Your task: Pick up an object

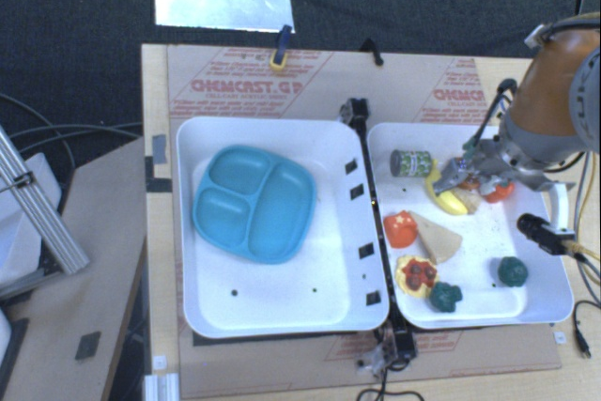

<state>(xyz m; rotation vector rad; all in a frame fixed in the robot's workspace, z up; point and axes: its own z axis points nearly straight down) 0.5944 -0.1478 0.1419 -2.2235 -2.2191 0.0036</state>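
Observation:
The right bin (545,296) holds several toy foods. A green can (410,163) lies at its far left, and a yellow banana (448,201) lies just right of it. My gripper (464,175) hangs low over the banana's far end, reaching in from the right. A red-orange piece (499,192) sits close under the wrist, partly hidden. Nearer the front are a red tomato (401,227), a pale wedge (439,240), a pizza slice (416,274), a green broccoli (445,297) and a dark green ball (512,271).
The left bin (216,305) holds a blue divided plate (254,202). A black divider with clips (368,202) runs between the bins. Cardboard (244,84) lies under both bins, and a metal frame (38,211) stands at the far left.

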